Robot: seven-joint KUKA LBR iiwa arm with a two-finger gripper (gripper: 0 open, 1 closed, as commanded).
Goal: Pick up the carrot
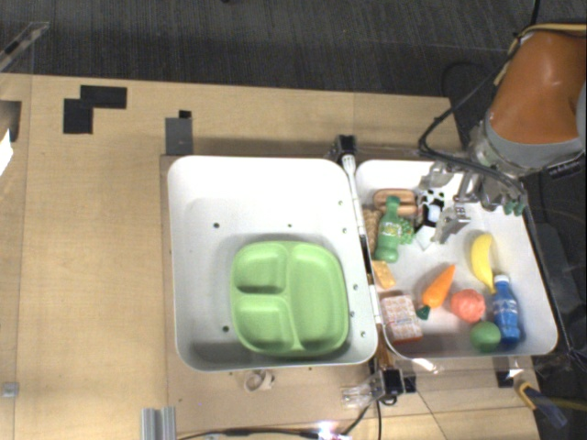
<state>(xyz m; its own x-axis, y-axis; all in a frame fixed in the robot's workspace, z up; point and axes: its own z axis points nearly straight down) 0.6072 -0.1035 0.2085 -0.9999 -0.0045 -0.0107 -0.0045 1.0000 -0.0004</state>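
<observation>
Orange and tapered, the carrot lies in the right bin, near its middle, with a dark green stub at its lower-left end and its pointed tip aimed up and to the right. Its long axis runs on a slant, from lower left to upper right in the view. The gripper hangs over the upper part of the same bin, and the carrot sits below it in the picture, toward the near rim and apart from it, so the coming move appears to call for a short travel toward the near side and a descent. Whether the gripper is spread or closed cannot be told from here, and nothing can be seen in its grip. Close neighbours crowd the carrot: a round red-orange ball just beside its right flank, a smooth yellow banana up to the right, and a pink patterned box by the stub end. A green bottle and a blue bottle stand farther off. The carrot looks like smooth, hard plastic, narrow across, so closing across its slant seems wise. The left bin holds a green divided tray.
</observation>
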